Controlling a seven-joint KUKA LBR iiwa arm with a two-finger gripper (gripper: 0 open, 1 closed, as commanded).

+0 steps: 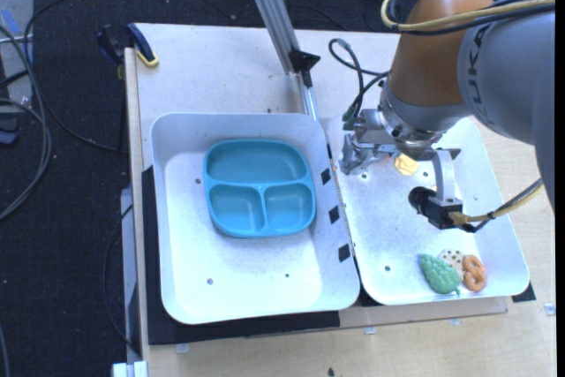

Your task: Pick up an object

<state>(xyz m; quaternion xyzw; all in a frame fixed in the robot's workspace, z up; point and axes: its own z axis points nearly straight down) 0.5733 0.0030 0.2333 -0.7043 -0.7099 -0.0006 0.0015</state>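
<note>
the arm comes in from the right with its gripper (364,153) low over the right bin (388,221), close to the ridge where that bin meets the left bin (256,278); whether it is apart or together i cannot tell from here, and nothing shows caught in it; the things worth picking are all in the right bin: a small yellow piece (406,163) just beside the gripper, tucked under the wrist, and, well apart toward the bin's near corner, a green toy (439,273), an orange pretzel-shaped toy (473,272) touching it, and a small speckled piece (452,258) just behind them; the blue divided plate (259,187) sits in the left bin, well away from the right bin's clutter; to my eye the yellow piece is the likely target; doing it well means centring over it before dropping, since the wrist hides it; keep off the bin's wall, and check the catch before lifting.
</note>
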